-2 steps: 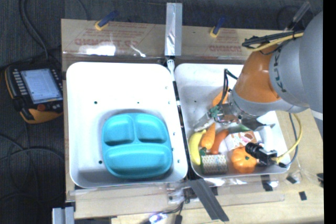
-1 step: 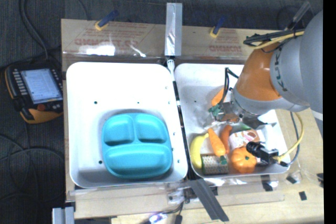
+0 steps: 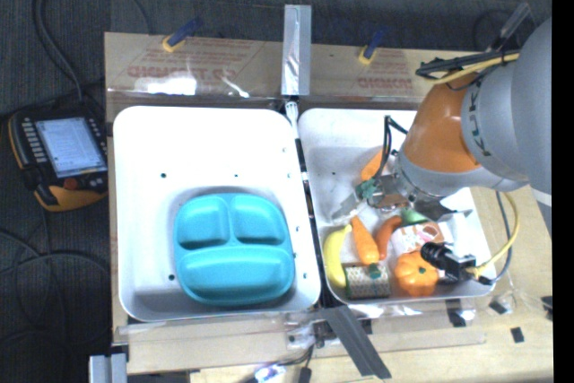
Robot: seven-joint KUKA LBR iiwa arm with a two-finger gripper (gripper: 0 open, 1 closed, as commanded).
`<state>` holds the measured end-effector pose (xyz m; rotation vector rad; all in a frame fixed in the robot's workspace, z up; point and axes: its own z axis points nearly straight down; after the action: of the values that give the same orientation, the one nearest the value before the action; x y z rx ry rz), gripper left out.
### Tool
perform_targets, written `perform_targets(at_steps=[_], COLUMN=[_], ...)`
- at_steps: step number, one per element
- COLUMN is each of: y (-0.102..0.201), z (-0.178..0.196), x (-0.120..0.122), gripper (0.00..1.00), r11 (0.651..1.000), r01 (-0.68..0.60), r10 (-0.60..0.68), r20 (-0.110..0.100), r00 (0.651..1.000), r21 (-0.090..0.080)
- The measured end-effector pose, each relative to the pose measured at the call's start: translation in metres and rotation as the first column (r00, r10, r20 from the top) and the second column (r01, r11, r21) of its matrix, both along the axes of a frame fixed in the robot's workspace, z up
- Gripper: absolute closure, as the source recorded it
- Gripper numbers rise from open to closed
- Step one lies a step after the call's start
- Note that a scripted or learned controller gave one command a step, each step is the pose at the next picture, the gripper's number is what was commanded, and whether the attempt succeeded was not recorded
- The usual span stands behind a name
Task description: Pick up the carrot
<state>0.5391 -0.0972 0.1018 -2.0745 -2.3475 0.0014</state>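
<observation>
The carrot [image 3: 362, 240] is a short orange piece lying in the right bin [image 3: 332, 139], pointing from the middle toward the front, between a yellow banana [image 3: 334, 256] and a white packet [image 3: 420, 238]. My gripper [image 3: 378, 193] hangs low over the middle of that bin, just behind and slightly right of the carrot's upper end. The wrist and orange band [image 3: 439, 139] cover the bin's right half. Whether the gripper touches the carrot is hidden by clutter.
The right bin also holds an orange pumpkin-like toy [image 3: 414, 275], a speckled block [image 3: 366, 282], another orange piece [image 3: 372, 164] and a small green item [image 3: 366, 188]. A blue divided plate [image 3: 235, 247] lies in the left bin [image 3: 143, 157]. A pendant [image 3: 58, 152] sits far left.
</observation>
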Motion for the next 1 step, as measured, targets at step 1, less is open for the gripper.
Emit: perform_targets(at_steps=[1], y=[-0.0169], z=[-0.0099], x=[-0.0382], gripper=[0.0], r11=[0.988], r01=[-0.157], r10=[0.157], r20=[0.024], r00=[0.987], r21=[-0.009])
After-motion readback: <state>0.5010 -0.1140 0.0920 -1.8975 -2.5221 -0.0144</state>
